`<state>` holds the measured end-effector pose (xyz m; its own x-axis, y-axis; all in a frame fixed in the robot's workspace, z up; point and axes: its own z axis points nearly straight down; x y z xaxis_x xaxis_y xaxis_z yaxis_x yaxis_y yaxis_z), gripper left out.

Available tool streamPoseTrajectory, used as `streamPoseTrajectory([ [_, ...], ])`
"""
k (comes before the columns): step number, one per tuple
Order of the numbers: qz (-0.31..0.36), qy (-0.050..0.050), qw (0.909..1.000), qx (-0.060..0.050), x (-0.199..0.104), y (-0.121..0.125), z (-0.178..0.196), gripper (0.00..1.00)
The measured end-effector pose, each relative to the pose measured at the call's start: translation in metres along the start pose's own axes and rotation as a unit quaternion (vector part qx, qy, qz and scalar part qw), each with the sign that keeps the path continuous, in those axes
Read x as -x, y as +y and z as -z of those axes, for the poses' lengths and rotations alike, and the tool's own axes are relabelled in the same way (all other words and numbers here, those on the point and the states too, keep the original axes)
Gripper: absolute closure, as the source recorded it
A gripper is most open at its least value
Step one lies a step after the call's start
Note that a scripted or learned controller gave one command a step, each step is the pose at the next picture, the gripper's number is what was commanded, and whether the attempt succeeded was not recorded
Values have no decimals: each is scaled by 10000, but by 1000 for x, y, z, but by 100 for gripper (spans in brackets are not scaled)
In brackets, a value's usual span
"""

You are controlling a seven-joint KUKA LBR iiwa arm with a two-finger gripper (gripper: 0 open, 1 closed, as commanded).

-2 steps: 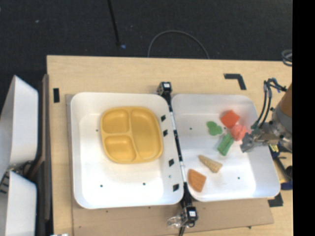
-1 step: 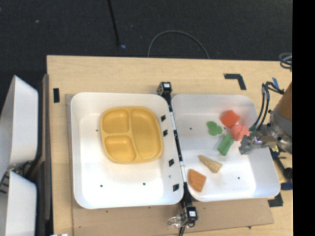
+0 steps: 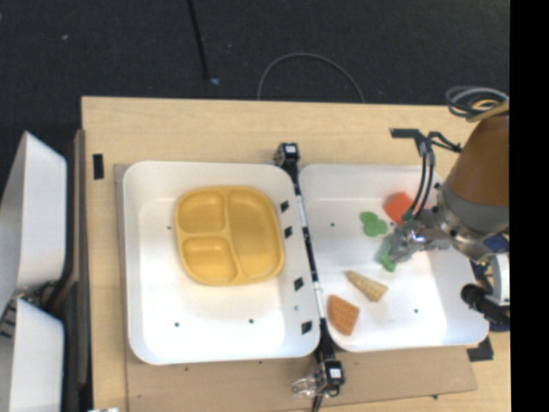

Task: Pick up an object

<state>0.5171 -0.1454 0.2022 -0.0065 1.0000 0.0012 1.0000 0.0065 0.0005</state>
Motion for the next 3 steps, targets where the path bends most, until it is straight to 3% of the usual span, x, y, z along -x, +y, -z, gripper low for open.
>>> streamPoseTrajectory([
  [1,3,-5,10000,15,-48,10,14,100],
  [3,-3,-3,10000,9,-138,53,34,100],
])
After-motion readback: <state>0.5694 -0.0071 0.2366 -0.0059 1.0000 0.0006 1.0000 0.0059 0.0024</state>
